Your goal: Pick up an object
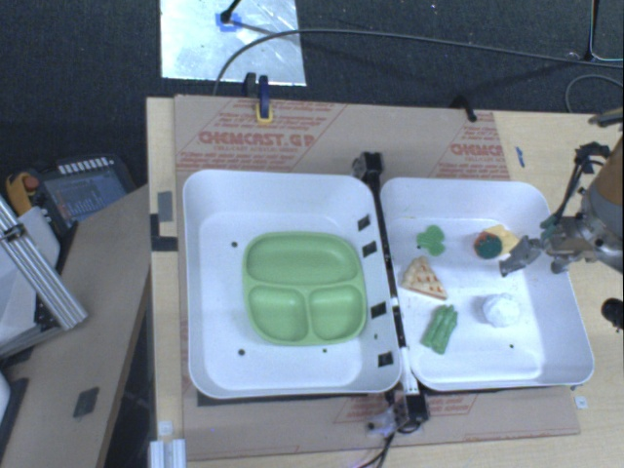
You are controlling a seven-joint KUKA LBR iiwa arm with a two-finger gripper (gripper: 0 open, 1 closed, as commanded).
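The grey two-finger gripper [519,257] hangs over the right white bin [561,359], near its right side. I cannot tell how it is set. The long green ridged toy [440,328] lies in that bin, its long side pointing up and a bit right. The green divided plate [301,288] sits in the left white bin [210,261].

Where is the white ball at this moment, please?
The white ball lies in the right bin, toward its right side, below the yellow and green toy and right of the green pickle-like piece.
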